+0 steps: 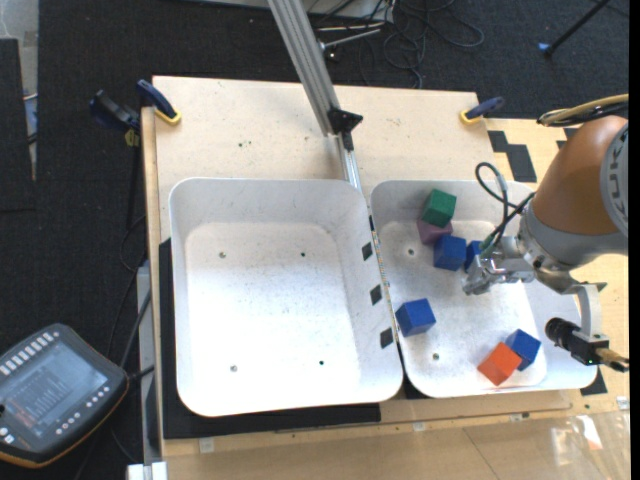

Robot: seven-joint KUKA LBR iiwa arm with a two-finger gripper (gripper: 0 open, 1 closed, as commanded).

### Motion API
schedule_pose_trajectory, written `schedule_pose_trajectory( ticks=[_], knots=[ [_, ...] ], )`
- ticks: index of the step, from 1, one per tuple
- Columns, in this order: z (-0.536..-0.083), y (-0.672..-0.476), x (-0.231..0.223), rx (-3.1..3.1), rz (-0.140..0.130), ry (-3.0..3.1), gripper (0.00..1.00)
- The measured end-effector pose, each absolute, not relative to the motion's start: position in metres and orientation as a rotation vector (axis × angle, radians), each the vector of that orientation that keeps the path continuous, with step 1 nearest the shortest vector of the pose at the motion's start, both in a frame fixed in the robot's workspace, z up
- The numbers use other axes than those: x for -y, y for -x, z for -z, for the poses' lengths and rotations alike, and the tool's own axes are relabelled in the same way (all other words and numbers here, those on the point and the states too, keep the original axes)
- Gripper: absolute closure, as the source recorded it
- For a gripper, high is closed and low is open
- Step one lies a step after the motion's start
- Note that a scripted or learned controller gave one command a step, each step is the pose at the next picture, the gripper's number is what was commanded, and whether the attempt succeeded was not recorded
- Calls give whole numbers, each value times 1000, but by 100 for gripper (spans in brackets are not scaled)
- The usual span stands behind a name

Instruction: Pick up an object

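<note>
Several small blocks lie in the right bin (440, 380). A green cube (438, 207) rests on a purple block (431, 231) near the back. A blue cube (450, 252) sits just in front of them. Another blue cube (415, 316) lies near the bin's left wall. At the front right an orange cube (499, 364) touches a third blue cube (523, 347). My gripper (482, 276) hangs over the middle of the right bin, just right of the blue cube near the back. The wrist hides its fingers.
The left bin (265, 293) stands beside the right one. A slanted metal pole (305, 53) crosses the bench from the back. Blue and yellow clamps (158, 103) hold the board's back corners. A teach pendant (50, 393) lies at the lower left.
</note>
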State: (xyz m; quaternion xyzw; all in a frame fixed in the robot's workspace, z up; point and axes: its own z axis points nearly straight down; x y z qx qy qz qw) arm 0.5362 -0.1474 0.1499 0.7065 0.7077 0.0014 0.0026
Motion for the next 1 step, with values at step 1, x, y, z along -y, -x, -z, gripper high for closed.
schedule_pose_trajectory(
  ticks=[1],
  knots=[
    [-201,-533,157,-2218,-4,-2216,100]
  ],
)
